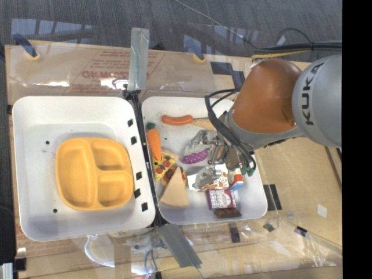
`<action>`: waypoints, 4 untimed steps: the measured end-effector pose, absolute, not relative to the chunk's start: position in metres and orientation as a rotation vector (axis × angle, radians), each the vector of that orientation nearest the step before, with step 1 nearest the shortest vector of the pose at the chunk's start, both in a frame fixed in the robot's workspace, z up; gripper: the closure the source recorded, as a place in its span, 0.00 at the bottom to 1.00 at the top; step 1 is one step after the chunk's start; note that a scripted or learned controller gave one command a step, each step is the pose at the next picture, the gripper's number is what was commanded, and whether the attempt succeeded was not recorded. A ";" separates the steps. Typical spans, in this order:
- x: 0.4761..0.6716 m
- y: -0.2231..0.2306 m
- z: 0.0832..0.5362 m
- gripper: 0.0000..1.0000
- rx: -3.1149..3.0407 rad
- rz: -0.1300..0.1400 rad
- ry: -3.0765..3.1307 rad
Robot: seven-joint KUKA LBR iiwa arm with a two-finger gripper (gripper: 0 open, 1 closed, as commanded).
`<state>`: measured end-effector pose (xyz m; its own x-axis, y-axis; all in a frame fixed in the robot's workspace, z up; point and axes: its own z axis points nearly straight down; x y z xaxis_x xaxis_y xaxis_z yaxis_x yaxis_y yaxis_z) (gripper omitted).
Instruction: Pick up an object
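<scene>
Bench point(75, 68) with two shallow white bins side by side, seen from above at a slant. The left bin point(35, 127) holds a yellow divided tray point(93, 172), which lies flat near the bin's middle with three compartments showing. The right bin point(256, 199) holds a scatter of toy food and small packets. A sausage point(177, 120) lies near the far wall. A carrot point(154, 144) lies along the wall next to the left bin, and a pizza slice point(164, 164) sits just beside its lower end. A pale wedge of cheese point(174, 193) rests below the pizza slice, close to the near wall. A purple bunch of grapes point(195, 156) lies near the bin's middle. A dark red packet point(221, 199) lies flat toward the near right corner, with a brown bar point(228, 213) just beside it at the near wall. A carton point(215, 179) with white, red and blue on it lies just above the packet.

The grey arm point(317, 106) reaches in from the right, its orange band point(264, 97) over the right bin's far right part. The gripper point(220, 154) hangs low over the middle of the right bin, between the grapes and the carton. Whether it is clenched or released, I cannot tell; its metal parts blend with the clutter beneath, and nothing can be seen held in it.
</scene>
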<state>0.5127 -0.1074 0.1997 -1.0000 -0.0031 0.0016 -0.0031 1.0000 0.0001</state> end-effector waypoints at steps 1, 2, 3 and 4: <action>0.587 -0.114 0.100 0.00 0.189 0.006 -3.151; 0.546 -0.112 0.100 0.00 0.191 0.006 -3.154; 0.513 -0.197 0.094 0.00 0.435 0.003 -3.115; 0.515 -0.195 0.104 1.00 0.446 0.003 -3.115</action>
